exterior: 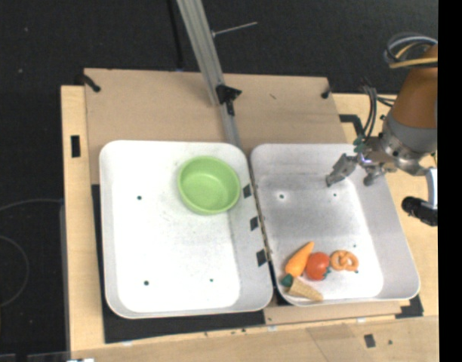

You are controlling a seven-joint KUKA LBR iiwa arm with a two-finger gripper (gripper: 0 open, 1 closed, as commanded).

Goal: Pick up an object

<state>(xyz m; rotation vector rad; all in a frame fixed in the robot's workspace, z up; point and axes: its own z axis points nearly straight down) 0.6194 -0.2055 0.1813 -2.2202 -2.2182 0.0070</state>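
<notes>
My gripper (355,172) hangs over the upper right part of the right bin (314,202), open, with nothing between its fingers. At that bin's front edge lie an orange carrot (299,259), a red tomato (317,266), an orange pretzel (344,260) and a tan cone (303,291), packed close together. The gripper is well behind them, apart from all of them. A green bowl (208,185) sits upright in the upper right part of the left bin (140,232).
A slanted metal pole (204,47) runs from the top of the view down to the gap between the bins. Both bins rest on a tan bench (163,100) with dark floor around it.
</notes>
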